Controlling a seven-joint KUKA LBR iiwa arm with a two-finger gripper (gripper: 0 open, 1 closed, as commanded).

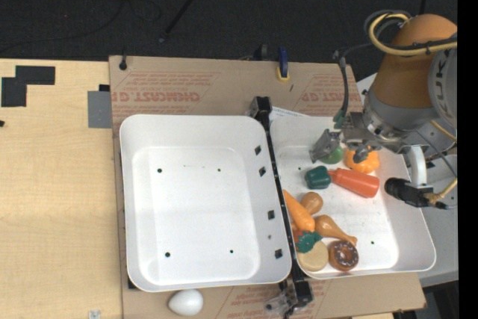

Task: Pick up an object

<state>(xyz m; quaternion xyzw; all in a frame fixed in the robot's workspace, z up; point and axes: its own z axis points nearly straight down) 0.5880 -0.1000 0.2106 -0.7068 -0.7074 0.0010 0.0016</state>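
Note:
My gripper (342,148) hangs low over the back of the right bin (407,254), reaching in from the right. Directly under it are a small green round object (334,156) and an orange object (364,161), both partly hidden by it. Just in front lies a red-orange toy carrot with a dark green cap (349,181). Whether anything sits in the gripper's grasp is hidden.
Nearer the front of the right bin lie an orange carrot (299,212), a brown ball (312,202), a tan gourd (333,228), a teal piece (306,241), a beige disc (314,257) and a chocolate donut (344,255). The left bin (134,160) adjoins it. A white egg (185,302) rests outside, in front.

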